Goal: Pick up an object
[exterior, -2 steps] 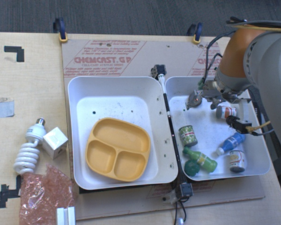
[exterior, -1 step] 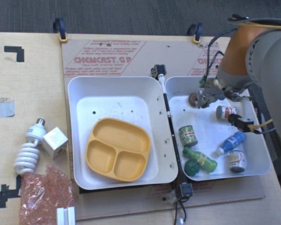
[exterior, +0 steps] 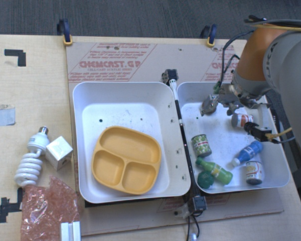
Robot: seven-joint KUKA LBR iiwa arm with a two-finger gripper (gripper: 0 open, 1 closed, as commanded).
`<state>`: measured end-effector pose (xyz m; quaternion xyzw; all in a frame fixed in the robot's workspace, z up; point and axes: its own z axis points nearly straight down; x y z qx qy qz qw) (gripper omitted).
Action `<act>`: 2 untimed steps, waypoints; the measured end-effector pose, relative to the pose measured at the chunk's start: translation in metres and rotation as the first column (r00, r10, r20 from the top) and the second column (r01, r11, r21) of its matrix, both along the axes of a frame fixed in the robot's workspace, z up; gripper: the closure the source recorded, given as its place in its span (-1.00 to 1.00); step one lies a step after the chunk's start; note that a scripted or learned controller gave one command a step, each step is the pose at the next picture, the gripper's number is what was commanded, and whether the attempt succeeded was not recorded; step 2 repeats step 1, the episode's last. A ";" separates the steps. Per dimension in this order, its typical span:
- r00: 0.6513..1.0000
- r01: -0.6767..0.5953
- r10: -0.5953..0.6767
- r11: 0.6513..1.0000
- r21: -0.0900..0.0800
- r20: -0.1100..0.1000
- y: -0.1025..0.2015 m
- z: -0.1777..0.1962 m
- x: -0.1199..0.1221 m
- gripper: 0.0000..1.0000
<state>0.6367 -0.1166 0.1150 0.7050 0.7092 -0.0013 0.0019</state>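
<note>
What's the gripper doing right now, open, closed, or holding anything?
Gripper: it hangs over the upper part of the right bin; whether it is open, closed or holding anything cannot be told from this view.

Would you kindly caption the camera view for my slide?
Arm's tool above the right bin of small bottles and cans; yellow tray in the left bin.

Even, diffuse overhead light is cast across the scene, and soft shadows are thrown inside the 2 white bins (exterior: 85,134). Mild softness and noise are seen throughout; no harsh glare is produced.
</note>
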 end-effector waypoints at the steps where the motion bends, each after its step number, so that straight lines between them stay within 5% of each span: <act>1: 1.000 0.008 -0.008 1.000 0.004 -0.001 0.015 -0.023 -0.055 -1.00; 2: 1.000 0.008 -0.008 1.000 0.004 -0.001 0.015 -0.023 -0.055 -1.00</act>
